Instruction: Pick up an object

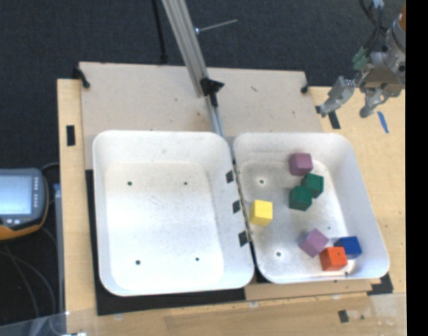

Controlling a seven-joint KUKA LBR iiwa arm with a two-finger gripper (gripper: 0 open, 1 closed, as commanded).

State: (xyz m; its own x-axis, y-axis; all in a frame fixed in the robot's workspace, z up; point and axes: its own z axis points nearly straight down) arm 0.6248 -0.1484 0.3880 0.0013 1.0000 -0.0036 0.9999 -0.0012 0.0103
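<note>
Blocks all sit in the right bin (340,145), none lifted. Purple block (300,163) at 12 o'clock of the bin; two green blocks (306,191) touching just below it, near centre. Yellow block (261,212) at 9, against the left wall. Second purple (314,242) at 5, with orange block (333,258) and blue block (349,246) touching in the 5 o'clock corner. Left bin (164,145) alongside. Gripper (354,98) hangs off the bin at 1 o'clock, over the bench (270,96), fingers apart, nothing between them.
</note>
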